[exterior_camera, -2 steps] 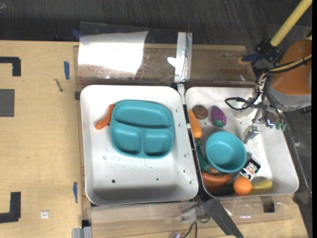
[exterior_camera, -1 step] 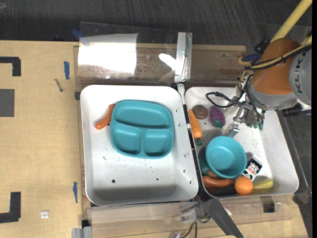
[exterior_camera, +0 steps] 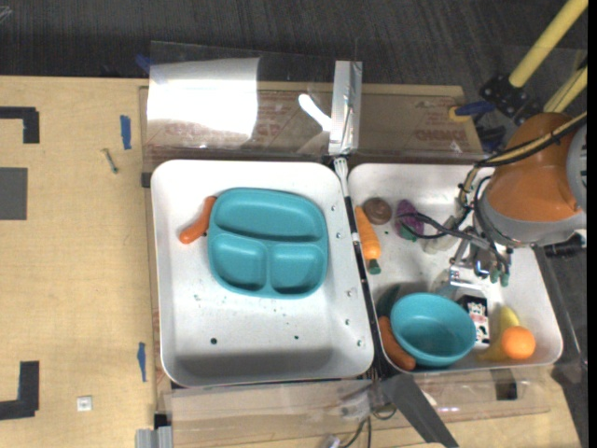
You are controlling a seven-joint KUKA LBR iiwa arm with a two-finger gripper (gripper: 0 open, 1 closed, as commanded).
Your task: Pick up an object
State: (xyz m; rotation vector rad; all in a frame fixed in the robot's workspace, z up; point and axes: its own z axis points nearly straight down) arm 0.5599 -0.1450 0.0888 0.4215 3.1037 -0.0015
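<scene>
My gripper (exterior_camera: 478, 269) hangs low over the right bin (exterior_camera: 438, 183), just above and right of the teal bowl (exterior_camera: 430, 329). The grey arm with its orange band (exterior_camera: 530, 192) comes in from the right and hides part of the bin's right side. Below the gripper lies a small black and white item (exterior_camera: 478, 314), partly covered by the bowl's rim. An orange fruit (exterior_camera: 519, 343) and a yellow banana (exterior_camera: 506, 319) sit in the bin's near right corner. A purple piece (exterior_camera: 409, 218) and a brown round piece (exterior_camera: 377, 210) lie at the back left.
A carrot (exterior_camera: 370, 236) lies along the right bin's left wall, and a red-orange sausage (exterior_camera: 392, 343) rests by the bowl. The left bin (exterior_camera: 187, 315) holds a teal divided plate (exterior_camera: 268, 242) and an orange piece (exterior_camera: 197, 225). A clear plastic sheet (exterior_camera: 202, 103) stands behind the bins.
</scene>
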